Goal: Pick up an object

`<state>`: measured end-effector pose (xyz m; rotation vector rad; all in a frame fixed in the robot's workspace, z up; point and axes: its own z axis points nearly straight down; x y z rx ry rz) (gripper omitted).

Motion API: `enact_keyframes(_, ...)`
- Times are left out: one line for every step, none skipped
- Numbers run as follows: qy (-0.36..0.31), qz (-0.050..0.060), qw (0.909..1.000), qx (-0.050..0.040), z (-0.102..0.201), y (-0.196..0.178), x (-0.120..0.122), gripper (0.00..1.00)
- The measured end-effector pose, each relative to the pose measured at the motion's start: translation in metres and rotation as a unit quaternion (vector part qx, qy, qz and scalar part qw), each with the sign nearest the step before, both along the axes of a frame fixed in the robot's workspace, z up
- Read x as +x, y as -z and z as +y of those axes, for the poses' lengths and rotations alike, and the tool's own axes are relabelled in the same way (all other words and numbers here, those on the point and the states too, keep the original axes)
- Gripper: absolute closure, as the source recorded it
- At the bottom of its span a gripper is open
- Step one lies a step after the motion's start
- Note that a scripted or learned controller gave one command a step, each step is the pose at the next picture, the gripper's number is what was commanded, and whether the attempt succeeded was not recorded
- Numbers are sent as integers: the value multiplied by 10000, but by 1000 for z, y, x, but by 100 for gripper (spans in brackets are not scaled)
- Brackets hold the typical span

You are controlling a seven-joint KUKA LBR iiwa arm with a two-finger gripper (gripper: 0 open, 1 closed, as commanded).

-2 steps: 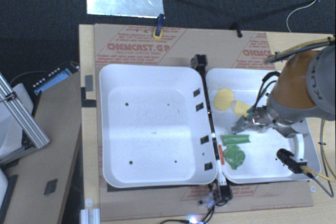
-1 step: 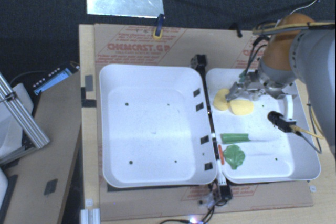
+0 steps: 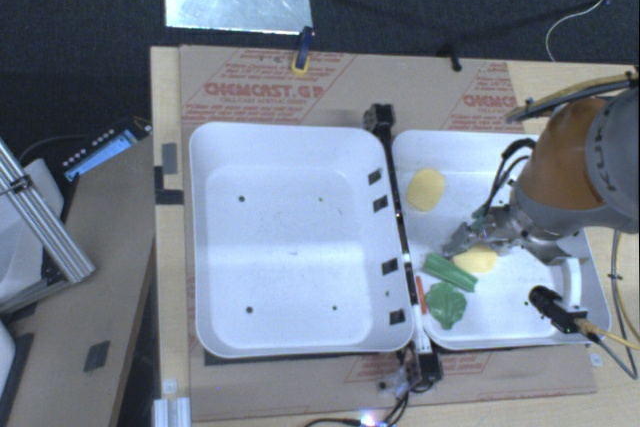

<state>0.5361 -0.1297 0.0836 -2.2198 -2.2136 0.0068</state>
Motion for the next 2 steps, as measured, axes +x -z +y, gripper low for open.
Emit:
enact_keyframes(-49,-48,10000,-8,41,-1,18,0)
enact_keyframes(-39,-60,10000,-12,38,-12,19,100)
